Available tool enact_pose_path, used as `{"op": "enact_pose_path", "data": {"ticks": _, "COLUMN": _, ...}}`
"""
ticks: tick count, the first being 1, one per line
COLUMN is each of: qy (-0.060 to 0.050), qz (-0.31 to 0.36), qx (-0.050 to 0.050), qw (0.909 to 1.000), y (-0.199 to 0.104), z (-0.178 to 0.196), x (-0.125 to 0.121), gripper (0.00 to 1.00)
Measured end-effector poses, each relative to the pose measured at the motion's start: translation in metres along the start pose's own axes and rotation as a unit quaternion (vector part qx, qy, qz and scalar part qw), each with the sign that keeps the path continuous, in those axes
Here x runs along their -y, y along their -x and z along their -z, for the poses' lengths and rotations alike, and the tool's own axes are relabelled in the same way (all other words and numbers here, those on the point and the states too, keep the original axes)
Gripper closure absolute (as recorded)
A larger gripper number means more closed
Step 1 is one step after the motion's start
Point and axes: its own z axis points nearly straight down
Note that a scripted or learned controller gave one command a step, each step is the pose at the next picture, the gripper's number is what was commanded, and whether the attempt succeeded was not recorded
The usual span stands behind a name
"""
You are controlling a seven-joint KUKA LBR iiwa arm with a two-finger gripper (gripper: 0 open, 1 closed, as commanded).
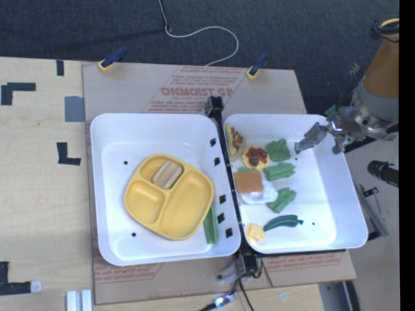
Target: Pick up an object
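Several toy foods lie in the right bin (337,193): a pizza slice (235,140), a red-topped piece (255,155), green leafy pieces (277,149) (280,171) (282,201), a bun (249,182), a dark green pepper (283,223) and a yellow chunk (255,232). My gripper (323,140) hangs over the upper right of this bin, to the right of the leafy piece. Its fingers are spread open and nothing sits between them.
The left bin (107,173) bears a yellow divided plate (185,206) with a tan piece (167,172) in one compartment. A green stick (210,226) lies by the plate near the divider between the bins. A white cable (201,31) runs behind the bins.
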Motion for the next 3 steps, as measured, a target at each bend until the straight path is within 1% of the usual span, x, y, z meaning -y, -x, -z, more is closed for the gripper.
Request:
{"op": "enact_pose_path", "data": {"ticks": 1, "qy": 0.006, "qz": 0.002, "qx": 0.001, "qw": 1.0, "y": 0.0, "z": 0.008, "x": -0.002, "gripper": 0.0}}
{"op": "enact_pose_path", "data": {"ticks": 2, "qy": 0.005, "qz": 0.002, "qx": 0.001, "qw": 1.0, "y": -0.009, "z": -0.051, "x": -0.006, "gripper": 0.0}}
{"op": "enact_pose_path", "data": {"ticks": 3, "qy": 0.004, "qz": 0.003, "qx": 0.001, "qw": 1.0, "y": -0.014, "z": -0.108, "x": -0.015, "gripper": 0.0}}
